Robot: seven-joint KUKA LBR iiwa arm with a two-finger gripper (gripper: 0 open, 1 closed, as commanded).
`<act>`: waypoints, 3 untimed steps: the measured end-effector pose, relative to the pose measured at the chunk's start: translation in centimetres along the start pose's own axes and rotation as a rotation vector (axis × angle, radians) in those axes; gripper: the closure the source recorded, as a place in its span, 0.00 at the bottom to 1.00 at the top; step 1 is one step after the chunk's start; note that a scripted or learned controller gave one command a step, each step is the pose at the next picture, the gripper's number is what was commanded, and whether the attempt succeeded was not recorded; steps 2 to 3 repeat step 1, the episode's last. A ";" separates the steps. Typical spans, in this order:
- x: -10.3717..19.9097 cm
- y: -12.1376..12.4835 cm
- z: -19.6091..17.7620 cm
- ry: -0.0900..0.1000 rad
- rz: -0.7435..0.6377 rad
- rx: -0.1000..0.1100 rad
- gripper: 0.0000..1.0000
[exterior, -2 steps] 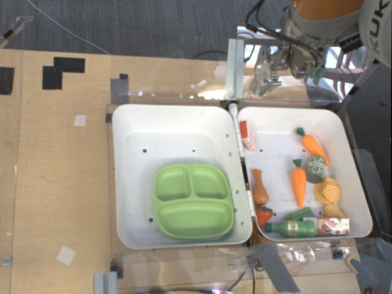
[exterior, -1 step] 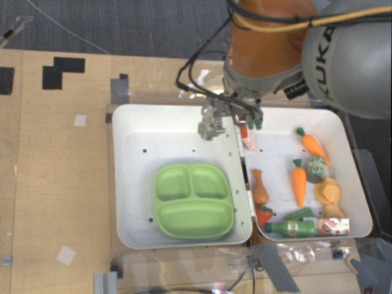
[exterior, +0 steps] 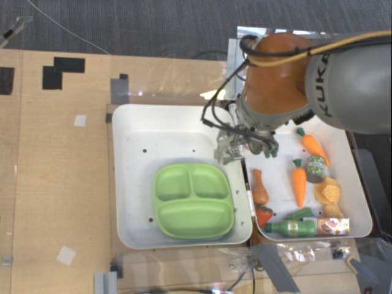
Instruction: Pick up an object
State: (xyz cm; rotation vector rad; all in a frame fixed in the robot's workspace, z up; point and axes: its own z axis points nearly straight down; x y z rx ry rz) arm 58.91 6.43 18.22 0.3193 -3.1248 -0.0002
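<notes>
The right bin point(exterior: 361, 204) holds toy food: two orange carrots point(exterior: 298, 186) point(exterior: 315, 146), a brown drumstick point(exterior: 260, 187), a green bottle point(exterior: 306, 227) lying along the near wall, a small can point(exterior: 316, 166), a yellow waffle-like piece point(exterior: 329, 193) and a red piece point(exterior: 264, 215). My gripper point(exterior: 236, 149) hangs under the orange wrist, over the divide between the two bins, just beyond the far right corner of the green plate point(exterior: 193, 199). Nothing shows held beneath it.
A green three-compartment plate lies in the left bin point(exterior: 131, 164), toward its near right. The arm's bulky grey and orange body point(exterior: 318, 72) covers the far part of the right bin. Cables loop around the wrist.
</notes>
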 end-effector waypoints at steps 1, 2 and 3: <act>-0.2 0.2 -0.4 -0.008 -0.003 0.000 0.00; -0.2 0.2 -0.4 -0.008 -0.003 0.000 0.00; -0.2 0.2 -0.4 -0.008 -0.003 0.000 0.00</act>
